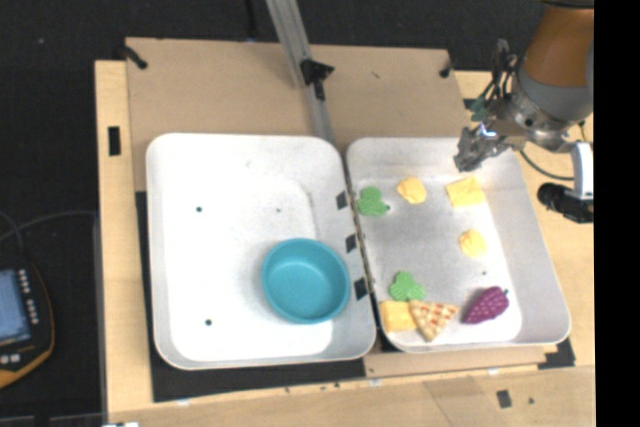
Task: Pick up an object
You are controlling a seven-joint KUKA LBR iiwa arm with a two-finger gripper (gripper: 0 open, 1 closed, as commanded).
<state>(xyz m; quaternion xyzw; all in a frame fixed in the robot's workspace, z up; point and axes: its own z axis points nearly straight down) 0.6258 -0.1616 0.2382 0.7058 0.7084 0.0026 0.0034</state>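
Two bins sit side by side on the bench (pixel 120 215). The left bin (pixel 200 175) holds a bowl (pixel 304 279) near its front right corner. The right bin (pixel 530 255) holds the remaining items: a leafy piece (pixel 372 203) at the left wall, a small lump (pixel 411 190) to its right, and a block (pixel 465 192) further right, just below the gripper (pixel 470 155). Another lump (pixel 473 241) lies mid-right. Along the front edge, left to right: a second leafy piece (pixel 405 287) behind a second block (pixel 396 317), a wedge (pixel 434 318), and a grape cluster (pixel 486 304).

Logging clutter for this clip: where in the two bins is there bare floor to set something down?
Left bin: bare everywhere but its near-right part, where the blue bowl sits. Right bin: a bare strip down the middle, between the green piece and the yellow lump. Its near edge is crowded: pizza slice, grapes. The gripper hangs over the far-right corner.
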